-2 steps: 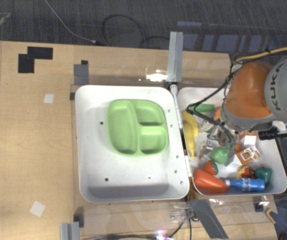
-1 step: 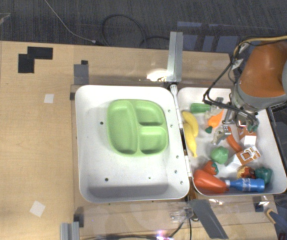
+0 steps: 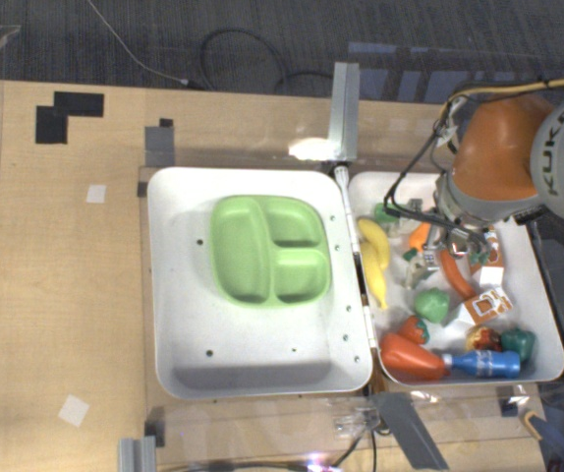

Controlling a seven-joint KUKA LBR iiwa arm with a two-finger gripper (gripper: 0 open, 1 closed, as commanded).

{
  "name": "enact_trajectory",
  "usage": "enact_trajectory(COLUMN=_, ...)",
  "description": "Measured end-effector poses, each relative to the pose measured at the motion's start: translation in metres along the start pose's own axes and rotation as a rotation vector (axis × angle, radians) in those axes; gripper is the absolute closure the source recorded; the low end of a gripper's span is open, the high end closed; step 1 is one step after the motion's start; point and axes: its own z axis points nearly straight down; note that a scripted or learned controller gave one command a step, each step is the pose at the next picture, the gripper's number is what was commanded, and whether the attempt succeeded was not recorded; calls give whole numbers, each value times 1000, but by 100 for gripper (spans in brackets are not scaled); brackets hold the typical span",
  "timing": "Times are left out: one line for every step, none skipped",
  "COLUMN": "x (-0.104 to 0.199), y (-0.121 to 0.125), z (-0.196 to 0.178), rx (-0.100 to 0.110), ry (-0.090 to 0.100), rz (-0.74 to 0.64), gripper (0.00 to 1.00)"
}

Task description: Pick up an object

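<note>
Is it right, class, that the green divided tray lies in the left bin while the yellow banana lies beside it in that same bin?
Not quite. The camera view shows the green divided tray in the left bin, but the yellow banana lies in the right bin, along its left wall.

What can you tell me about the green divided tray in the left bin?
The green divided tray is a pale green, matte piece that looks like moulded plastic, with rounded corners. Raised ridges split it into three compartments: one long one on its left side and two smaller ones stacked on its right. It lies flat, open side up, with nothing in any compartment. It sits on the floor of the left bin, toward the far half, apart from the bin's walls.
</note>
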Motion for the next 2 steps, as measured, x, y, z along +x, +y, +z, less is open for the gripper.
enact_trajectory(x=-4, y=1, z=-14, rx=1, ry=-10, rz=-3, gripper=100)
enact_trajectory(x=-3, y=1, z=-14, rx=0, ry=-9, rz=-3, gripper=0)
